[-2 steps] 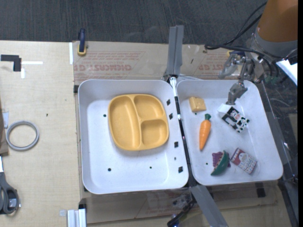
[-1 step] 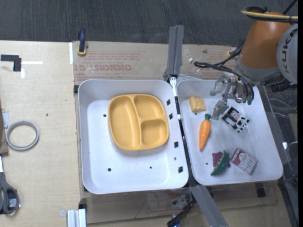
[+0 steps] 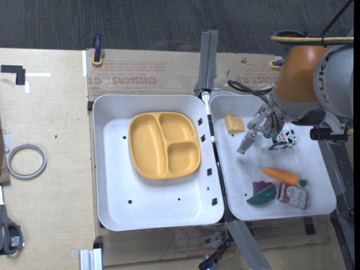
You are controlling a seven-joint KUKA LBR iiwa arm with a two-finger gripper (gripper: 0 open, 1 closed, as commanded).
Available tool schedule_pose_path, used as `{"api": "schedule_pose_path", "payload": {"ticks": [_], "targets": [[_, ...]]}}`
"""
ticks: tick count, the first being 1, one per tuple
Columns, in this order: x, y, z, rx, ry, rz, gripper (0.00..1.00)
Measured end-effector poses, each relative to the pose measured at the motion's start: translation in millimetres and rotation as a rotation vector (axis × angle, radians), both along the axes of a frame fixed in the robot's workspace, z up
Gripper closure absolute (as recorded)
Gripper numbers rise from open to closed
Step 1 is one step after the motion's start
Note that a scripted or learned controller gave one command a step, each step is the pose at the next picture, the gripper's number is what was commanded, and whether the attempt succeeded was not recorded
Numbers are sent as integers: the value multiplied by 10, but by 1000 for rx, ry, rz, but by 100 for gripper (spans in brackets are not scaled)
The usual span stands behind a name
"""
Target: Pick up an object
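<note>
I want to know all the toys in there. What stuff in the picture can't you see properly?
- Gripper in the camera view: whether its fingers are open or shut is too small and blurred to tell.
- Black-and-white toy: half hidden behind the gripper and arm; I cannot tell what it is.
- Little printed packet beside the carrot: its writing is too small to read.
- Scissors: cut off by the left edge.

Counts across the two white bins

One yellow divided plate [image 3: 165, 145]; one cheese wedge [image 3: 234, 124], one carrot [image 3: 281, 176], one cow figure [image 3: 284, 139], one carton [image 3: 293, 196], one green-red piece [image 3: 262, 194].
</note>
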State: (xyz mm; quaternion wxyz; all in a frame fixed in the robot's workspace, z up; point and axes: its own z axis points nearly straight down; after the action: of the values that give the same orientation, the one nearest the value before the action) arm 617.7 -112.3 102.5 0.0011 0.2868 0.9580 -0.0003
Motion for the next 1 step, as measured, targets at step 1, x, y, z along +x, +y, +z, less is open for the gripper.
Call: {"api": "schedule_pose_path", "payload": {"ticks": [1], "targets": [[136,-67,-20,0,-1,-349,0]]}}
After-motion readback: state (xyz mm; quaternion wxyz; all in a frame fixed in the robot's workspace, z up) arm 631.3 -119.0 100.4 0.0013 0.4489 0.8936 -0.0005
